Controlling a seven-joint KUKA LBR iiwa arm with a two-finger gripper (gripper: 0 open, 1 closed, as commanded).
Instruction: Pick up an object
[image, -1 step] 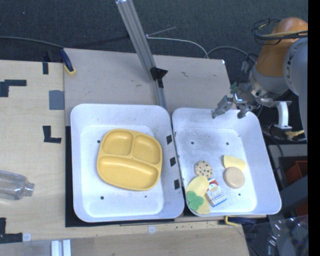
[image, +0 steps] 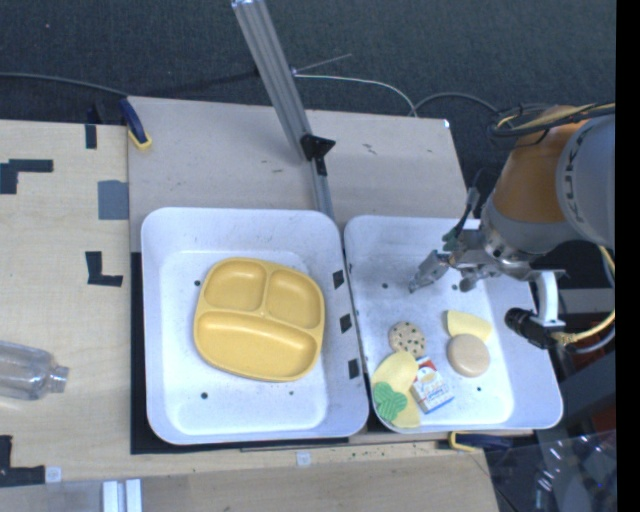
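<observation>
Your wooden bench (image: 230, 160) holds two white bins. The gripper (image: 440, 268) hangs over the right bin (image: 385, 245), fingers spread, holding nothing, because the cookie (image: 406, 336) waits just below it.

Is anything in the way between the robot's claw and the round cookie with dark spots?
Nothing visible blocks it. The gripper hangs over bare floor of the right white bin, and the round spotted cookie lies just beyond, uncovered on top.
</observation>
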